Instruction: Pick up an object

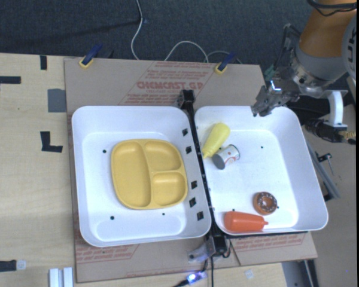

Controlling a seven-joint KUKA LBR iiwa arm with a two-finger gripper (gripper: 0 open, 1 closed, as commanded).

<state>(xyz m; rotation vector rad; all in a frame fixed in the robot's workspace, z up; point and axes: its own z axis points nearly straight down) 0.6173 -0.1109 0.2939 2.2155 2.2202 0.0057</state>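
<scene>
Over the right bin's [305,160] far right corner: hand [264,107] hangs from the slanting arm [323,34]; grip state cannot be told.
Right bin: yellow bottle [216,138] touching a small grey-white cup [226,156]; brown donut [265,202] near an orange carrot [244,221]. Left bin [87,160]: yellow divided plate [148,173].
</scene>
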